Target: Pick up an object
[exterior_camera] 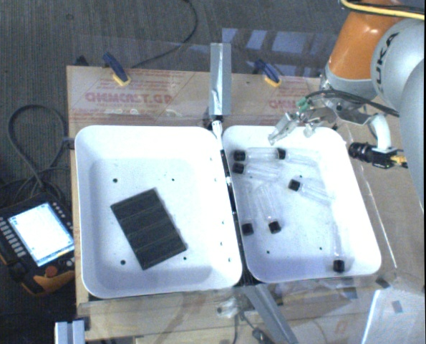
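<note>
The right bin [364,229] holds several clear plastic tubes with black caps, among them one near the far left corner [259,169] and one toward the middle [307,189]. A dark ribbed rectangular panel [148,228] lies flat in the left bin [84,213]. My gripper [294,127] hangs over the far rim of the right bin, above the tubes and apart from them. It looks open, with nothing between its silver fingers [278,134].
An upright metal post [220,81] stands at the back between the bins. Blue clamps [116,68] [268,72] grip the board's far edge. A teach pendant [34,235] and cables lie on the floor to the left. The arm's orange band [359,45] is at the upper right.
</note>
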Available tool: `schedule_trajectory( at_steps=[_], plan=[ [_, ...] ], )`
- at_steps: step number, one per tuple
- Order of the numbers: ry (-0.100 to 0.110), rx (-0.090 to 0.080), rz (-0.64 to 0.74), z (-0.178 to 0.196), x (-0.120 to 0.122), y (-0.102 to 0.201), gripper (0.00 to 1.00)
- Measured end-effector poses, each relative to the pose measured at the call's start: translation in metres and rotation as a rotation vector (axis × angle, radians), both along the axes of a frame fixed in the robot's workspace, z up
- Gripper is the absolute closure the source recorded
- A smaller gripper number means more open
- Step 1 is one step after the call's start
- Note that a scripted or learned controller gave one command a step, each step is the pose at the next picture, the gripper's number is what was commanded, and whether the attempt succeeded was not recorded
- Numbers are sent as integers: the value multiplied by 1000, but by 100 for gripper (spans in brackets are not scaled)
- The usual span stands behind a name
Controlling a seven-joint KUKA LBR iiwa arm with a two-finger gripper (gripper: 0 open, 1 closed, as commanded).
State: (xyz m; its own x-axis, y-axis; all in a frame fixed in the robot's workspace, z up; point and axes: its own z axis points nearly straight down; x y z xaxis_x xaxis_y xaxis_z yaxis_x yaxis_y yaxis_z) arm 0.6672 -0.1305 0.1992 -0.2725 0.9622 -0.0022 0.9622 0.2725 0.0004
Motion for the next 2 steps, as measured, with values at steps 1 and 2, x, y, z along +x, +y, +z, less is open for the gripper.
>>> schedule_trajectory(
  at_steps=[1,2],
  plan=[
    [-30,-1,17,-87,-38,-25,0],
    [-4,-12,20,-95,-26,-8,0]
  ],
)
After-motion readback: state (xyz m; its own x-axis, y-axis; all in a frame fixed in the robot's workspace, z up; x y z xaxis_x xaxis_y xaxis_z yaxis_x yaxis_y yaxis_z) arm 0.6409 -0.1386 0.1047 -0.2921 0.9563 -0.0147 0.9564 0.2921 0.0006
